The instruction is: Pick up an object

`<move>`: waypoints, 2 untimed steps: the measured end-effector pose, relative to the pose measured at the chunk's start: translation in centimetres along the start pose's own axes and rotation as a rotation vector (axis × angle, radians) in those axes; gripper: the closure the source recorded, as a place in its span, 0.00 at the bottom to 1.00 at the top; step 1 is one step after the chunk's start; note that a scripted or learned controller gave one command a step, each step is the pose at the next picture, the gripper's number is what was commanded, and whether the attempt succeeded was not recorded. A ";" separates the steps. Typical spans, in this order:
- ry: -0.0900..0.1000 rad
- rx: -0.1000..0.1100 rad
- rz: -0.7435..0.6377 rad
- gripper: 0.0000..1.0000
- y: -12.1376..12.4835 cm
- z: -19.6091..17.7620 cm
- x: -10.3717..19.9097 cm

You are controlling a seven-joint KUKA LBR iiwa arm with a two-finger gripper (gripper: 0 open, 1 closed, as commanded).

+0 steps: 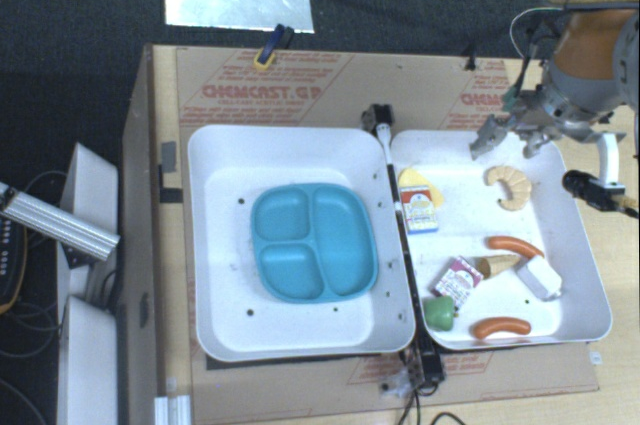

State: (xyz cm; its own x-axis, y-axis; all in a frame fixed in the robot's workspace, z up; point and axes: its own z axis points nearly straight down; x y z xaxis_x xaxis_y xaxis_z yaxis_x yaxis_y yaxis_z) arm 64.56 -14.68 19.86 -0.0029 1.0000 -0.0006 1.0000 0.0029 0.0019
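Arm: the grey arm with its orange band reaches in from the right and hangs over the far right corner of the right bin (pixel 590 298).

Gripper: the gripper (pixel 510 141) sits high above the bin's back edge, its two fingers spread wide with nothing between them.

Nearest thing: a croissant (pixel 510 185) lies just below and in front of the fingers, apart from them, on the bin floor.

Other things in that bin: a yellow and white carton (pixel 418 199) against the left wall; an upper sausage (pixel 514 244) and a lower sausage (pixel 500 325) nearer the front; a white block (pixel 539 278); a small printed packet (pixel 458 281); a green piece (pixel 439 311) at the front left corner.

Left bin: the left bin (pixel 225 318) holds a blue divided tray (pixel 312 241), well apart from the arm.

Step in hand: as I judge it, the approach; nothing is grasped yet.

Next move: likely to come forward and down over the croissant, line the open fingers across its narrow width, then close. Its curved shape could slip out sideways.
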 end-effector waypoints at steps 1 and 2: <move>0.000 0.002 0.002 0.00 -4.9 9.0 -4.4; 0.000 0.002 0.002 0.00 -10.1 11.4 -5.6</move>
State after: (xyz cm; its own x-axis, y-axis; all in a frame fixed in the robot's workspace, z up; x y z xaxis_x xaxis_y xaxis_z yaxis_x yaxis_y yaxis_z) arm 54.48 -20.29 8.42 -0.0008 1.0000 -0.0004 1.0000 0.0008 0.0003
